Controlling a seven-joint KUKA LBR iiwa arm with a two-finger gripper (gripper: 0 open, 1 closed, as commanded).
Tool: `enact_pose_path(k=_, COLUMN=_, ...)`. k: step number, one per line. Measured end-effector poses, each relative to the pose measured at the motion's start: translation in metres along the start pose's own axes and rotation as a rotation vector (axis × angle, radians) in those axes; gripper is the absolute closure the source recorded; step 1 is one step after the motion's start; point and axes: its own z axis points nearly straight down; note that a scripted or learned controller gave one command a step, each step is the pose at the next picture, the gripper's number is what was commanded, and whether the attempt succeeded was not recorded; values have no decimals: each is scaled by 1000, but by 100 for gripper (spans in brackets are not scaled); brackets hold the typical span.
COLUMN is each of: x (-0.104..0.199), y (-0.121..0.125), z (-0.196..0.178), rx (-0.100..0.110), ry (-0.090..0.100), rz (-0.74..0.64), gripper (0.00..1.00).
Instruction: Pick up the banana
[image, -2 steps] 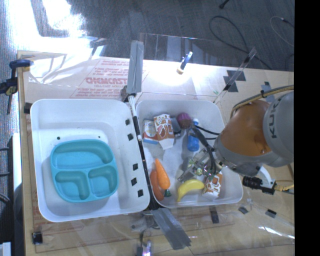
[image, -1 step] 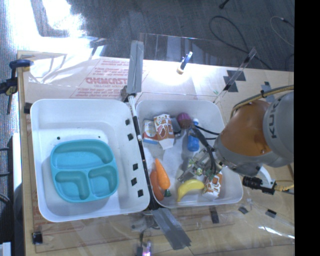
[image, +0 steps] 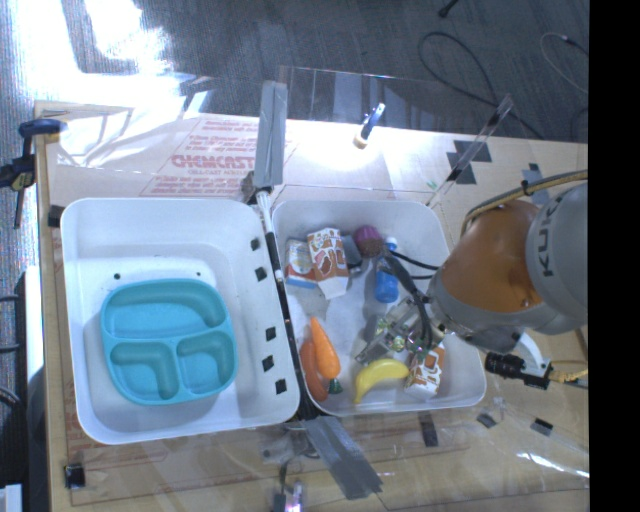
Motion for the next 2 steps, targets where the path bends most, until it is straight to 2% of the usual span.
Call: enact_pose_path(k=2, x=0, y=0, z=0, rx=0, ry=0, rz=0, gripper=0)
